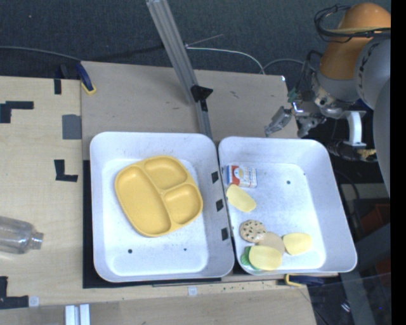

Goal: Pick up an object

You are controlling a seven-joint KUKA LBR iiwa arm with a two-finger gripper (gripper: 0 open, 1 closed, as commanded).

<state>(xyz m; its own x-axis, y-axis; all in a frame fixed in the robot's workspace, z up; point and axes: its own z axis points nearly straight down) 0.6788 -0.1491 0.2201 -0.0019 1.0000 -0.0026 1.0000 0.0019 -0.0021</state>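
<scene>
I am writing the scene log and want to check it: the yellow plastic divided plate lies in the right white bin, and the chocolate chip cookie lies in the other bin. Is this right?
Not quite. The camera view shows the yellow plastic divided plate in the left white bin; the chocolate chip cookie lies in the other, right bin.

arm [380, 70]: grey, smooth and rounded, with a glossy curved shell at the picture's right edge
band [355, 38]: orange, broad and bulging, wrapped round the arm above the wrist, with a bright highlight on top
cable [330, 19]: thin and dark, looped in an arc beside the orange band
wrist [333, 101]: pale grey and silver metal block, with small dark fittings
gripper [288, 120]: two slim fingers in silver-grey metal with darker tips
bracket [355, 130]: white, flat and upright, below the wrist, against a dark background
</scene>
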